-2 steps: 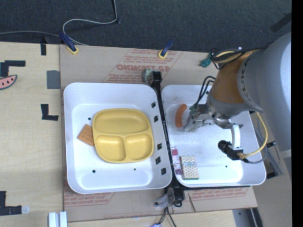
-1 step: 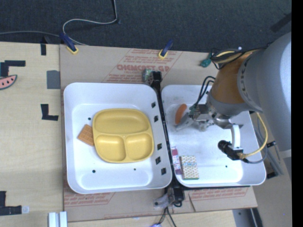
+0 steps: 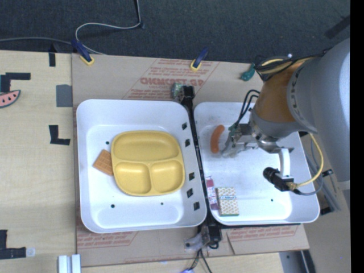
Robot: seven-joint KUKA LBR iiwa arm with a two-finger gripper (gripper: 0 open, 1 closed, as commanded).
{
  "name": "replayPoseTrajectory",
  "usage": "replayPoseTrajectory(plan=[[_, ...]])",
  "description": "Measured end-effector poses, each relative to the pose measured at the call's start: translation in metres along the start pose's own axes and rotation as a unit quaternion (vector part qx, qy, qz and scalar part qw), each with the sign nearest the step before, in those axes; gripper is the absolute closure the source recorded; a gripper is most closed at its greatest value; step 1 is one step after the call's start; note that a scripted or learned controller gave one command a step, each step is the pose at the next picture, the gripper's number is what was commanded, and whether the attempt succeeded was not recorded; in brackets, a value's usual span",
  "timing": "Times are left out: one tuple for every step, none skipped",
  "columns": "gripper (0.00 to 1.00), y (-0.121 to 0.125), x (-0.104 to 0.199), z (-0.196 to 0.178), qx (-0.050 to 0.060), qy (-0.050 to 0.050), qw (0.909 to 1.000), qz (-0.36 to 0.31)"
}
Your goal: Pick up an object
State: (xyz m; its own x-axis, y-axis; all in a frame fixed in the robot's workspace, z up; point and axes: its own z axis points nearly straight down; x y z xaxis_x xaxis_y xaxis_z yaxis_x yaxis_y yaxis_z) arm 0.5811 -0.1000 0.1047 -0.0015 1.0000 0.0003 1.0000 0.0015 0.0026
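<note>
My gripper is low in the right bin, near its far left part. An orange, carrot-like object lies just left of the fingers, close to or touching them. A small green and white box rests near the bin's front left corner, with a thin pink packet beside it against the divider. The arm, grey with an orange band, covers the bin's far right part.
The left bin holds a yellow divided plate with a tan cracker-like piece tucked under its left edge. Cables loop over the right bin's right side. Clamps and wires sit along the far bench edge.
</note>
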Motion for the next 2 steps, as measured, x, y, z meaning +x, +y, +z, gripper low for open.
replayPoseTrajectory(plan=[[0.0, 0.0, 0.0, 0.0001, 0.0, 0.0, 1.0, 0.0], [1.0, -0.0002, 0.001, -0.009, 0.001, 0.001, 1.0, -0.001]])
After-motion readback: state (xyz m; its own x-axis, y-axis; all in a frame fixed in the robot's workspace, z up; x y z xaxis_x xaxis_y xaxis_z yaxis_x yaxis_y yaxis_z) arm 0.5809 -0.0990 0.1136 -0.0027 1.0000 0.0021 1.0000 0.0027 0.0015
